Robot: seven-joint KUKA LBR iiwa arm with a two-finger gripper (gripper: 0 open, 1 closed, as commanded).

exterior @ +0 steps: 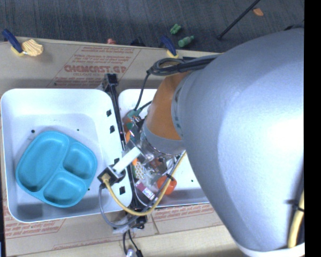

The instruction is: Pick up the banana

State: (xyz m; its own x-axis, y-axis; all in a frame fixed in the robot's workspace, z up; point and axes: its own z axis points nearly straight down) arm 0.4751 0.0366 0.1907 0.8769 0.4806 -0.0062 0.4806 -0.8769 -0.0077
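My gripper [145, 182] reaches down into the right bin [129, 98], close to its left wall and near its front edge. The grey arm with its orange band [163, 114] covers most of that bin. Small items show around the wrist: an orange piece [169, 186] just right of the gripper and a colourful cluster [131, 123] behind it by the bin's left wall. What lies under the gripper is hidden by the wrist and its cables.
A blue divided plate [56, 167] lies in the left bin [21, 103]. A yellow cable [117, 201] loops over the front rim between the bins. Blue clamps [13, 40] hold the cardboard at the back.
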